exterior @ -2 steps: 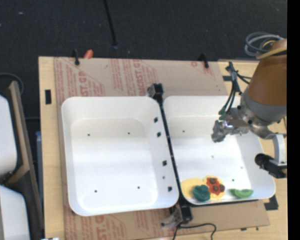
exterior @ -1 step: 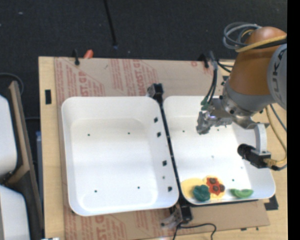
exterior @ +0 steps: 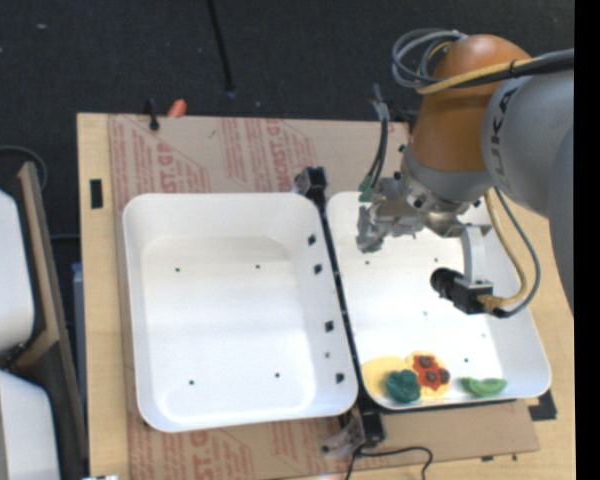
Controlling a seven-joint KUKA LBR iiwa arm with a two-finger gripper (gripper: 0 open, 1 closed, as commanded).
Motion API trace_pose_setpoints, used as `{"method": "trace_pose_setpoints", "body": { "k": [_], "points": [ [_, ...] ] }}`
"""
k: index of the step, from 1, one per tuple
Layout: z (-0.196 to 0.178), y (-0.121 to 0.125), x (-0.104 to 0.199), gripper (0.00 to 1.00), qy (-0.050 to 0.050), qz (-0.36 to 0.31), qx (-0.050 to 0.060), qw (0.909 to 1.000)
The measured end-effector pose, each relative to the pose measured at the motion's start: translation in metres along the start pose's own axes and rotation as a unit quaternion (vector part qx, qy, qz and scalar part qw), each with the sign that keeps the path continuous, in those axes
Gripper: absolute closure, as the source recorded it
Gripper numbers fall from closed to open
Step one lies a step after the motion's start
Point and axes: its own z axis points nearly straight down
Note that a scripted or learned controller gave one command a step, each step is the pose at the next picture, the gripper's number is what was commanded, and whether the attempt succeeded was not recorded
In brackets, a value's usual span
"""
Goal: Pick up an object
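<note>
- Dark floor surrounds a pale wooden counter topped with a sheet of printed cardboard, on which two shallow white plastic bins sit side by side, touching along their inner edges.
- The left bin has a bare floor; the right bin carries everything that could be picked.
- Three small items lie in a row against the right bin's near wall: a yellow and green soft lump, a yellow piece with red and dark markings just beside it, and a small green leaf-shaped piece a little apart toward the bin's right corner.
- The grey and orange arm's hand hangs over the far left part of the right bin, close to the divider between the bins.
- The key relation: all three items lie well apart from the hand, toward the camera and slightly to the view's right, so my judgement is that the hand must travel along the bin toward its near wall before descending.
- The row runs along that wall, leaving little room on that side.
- Whether the fingers are spread or closed cannot be told; the wrist and cabling blur them, and nothing is seen between them.
- A black fitting on the arm's cable hangs over the bin's middle.
</note>
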Motion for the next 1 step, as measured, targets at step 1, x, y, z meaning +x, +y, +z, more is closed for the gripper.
{"method": "trace_pose_setpoints", "body": {
  "k": [1],
  "points": [
    [0.0121, 0.0198, 0.0529, 1.0, 0.0, 0.0, 0.0, 1.0]
  ]
}}
